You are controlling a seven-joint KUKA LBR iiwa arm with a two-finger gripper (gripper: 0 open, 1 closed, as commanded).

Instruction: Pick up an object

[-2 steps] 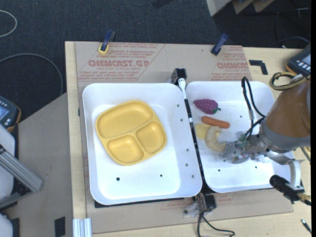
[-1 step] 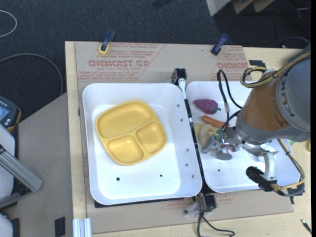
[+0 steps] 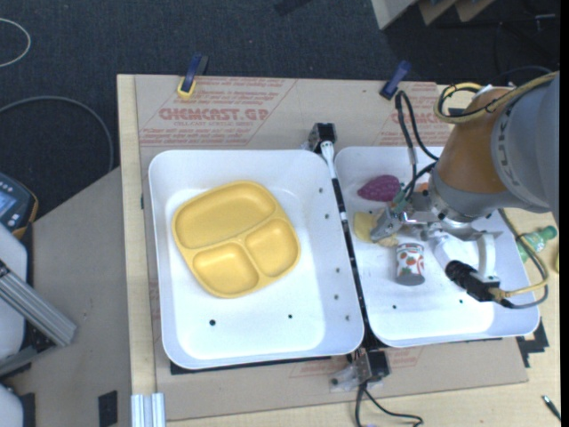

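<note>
- A grey robot arm [image 3: 524,140] with an orange band reaches in from the right, bent down over the right-hand white bin [image 3: 427,318].
- Its gripper [image 3: 404,225] hangs low inside that bin, near the bin's middle; whether it is spread or pressed together cannot be told from this angle.
- Directly under and just in front of the gripper stands a small can [image 3: 409,263], white and grey with red marks, upright on the bin floor. No gap between can and gripper is clear.
- Just to the gripper's left lies a pale yellow object [image 3: 364,226], partly hidden by the tool.
- Beyond the gripper, toward the back of the bin, lies a purple bunch of grapes [image 3: 380,188].
- Well to the gripper's left, the other white bin [image 3: 178,318] holds a yellow divided plate [image 3: 236,237] with three compartments.
- Both bins sit side by side on a cardboard-covered bench [image 3: 258,114].
</note>
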